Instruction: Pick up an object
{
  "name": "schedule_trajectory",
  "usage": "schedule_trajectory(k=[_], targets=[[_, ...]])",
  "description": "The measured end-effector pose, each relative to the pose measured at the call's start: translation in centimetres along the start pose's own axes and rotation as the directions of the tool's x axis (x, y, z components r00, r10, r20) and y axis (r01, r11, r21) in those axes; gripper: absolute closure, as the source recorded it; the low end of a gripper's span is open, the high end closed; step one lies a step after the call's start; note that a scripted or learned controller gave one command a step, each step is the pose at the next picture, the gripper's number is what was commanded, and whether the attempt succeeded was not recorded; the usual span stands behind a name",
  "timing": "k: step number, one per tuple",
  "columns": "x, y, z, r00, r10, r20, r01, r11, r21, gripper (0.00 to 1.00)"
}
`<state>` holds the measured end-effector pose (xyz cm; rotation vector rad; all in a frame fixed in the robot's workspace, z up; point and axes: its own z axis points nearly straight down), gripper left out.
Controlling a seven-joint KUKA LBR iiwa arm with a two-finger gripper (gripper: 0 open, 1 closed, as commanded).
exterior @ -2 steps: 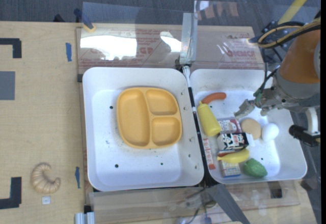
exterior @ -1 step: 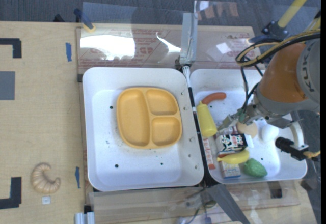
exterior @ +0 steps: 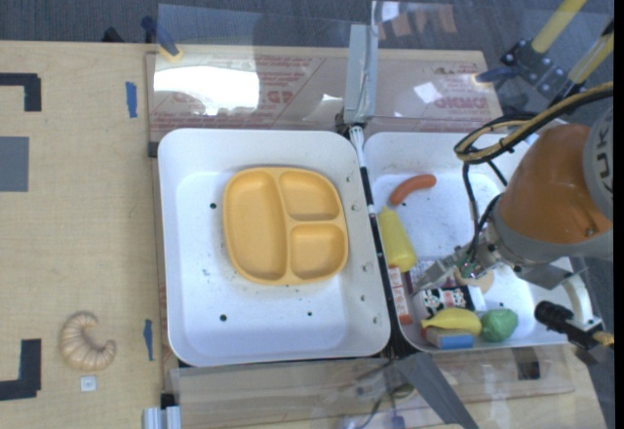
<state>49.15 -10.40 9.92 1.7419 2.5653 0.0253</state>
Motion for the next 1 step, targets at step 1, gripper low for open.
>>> schedule_trajectory(k=[1], targets=[[-3.59,6.25,0.34,0.997,0.071,-0.007,-0.071,0.997,0.010,0.00]])
